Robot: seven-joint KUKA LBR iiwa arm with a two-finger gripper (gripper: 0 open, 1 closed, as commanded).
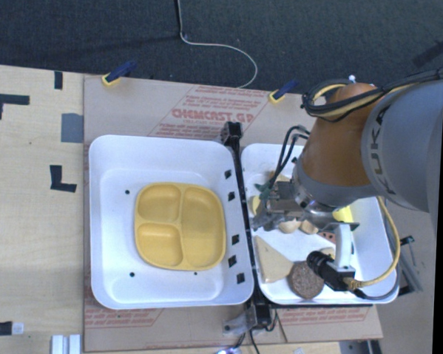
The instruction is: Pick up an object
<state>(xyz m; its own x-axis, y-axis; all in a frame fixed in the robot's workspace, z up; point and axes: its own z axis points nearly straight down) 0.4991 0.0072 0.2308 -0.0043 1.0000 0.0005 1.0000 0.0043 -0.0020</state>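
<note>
Tool [273, 212], its grip state hidden from where I stand, hangs low at the right bin's [382, 296] nine o'clock edge, with a brown round object [303, 280] nearby toward five o'clock and a tan wedge [273, 260] just below.

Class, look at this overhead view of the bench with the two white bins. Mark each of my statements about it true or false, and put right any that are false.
1. The yellow divided plate lies in the left bin. True.
2. The plate has three compartments. True.
3. The arm hangs over the left bin. False: it is over the right bin.
4. A round brown object lies near the front of the right bin. True.
5. The bins rest on a bare metal table. False: they sit on a brown cardboard sheet.
</note>
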